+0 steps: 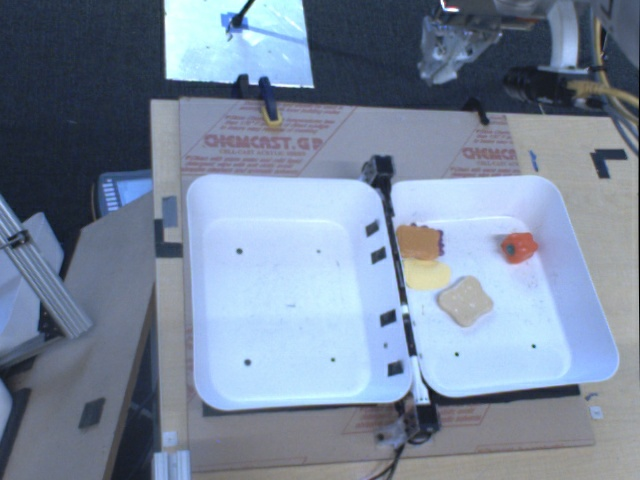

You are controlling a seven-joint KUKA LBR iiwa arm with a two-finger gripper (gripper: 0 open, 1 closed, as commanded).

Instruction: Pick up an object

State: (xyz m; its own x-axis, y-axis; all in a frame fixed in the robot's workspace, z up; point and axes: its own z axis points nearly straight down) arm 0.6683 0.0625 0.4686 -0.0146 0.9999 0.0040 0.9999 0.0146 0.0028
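Observation:
In the right bin (560, 218) lie several small objects. An orange and purple piece (420, 241) sits against the left wall, with a flat yellow piece (428, 275) just below it. A tan toast-shaped piece (465, 301) lies toward the middle, and a red-orange pepper-like piece (518, 248) rests on the right side. My gripper (445, 53) hangs high above the bench's far edge, well away from both bins, with nothing seen between its fingers.
The left bin (200, 268) stands beside the right one, joined by a black clipped divider (385, 268). A shiny metal sheet (238, 28) lies at the back left. An aluminium frame (40, 278) and grey table sit at the left edge. Cables hang at the top right.

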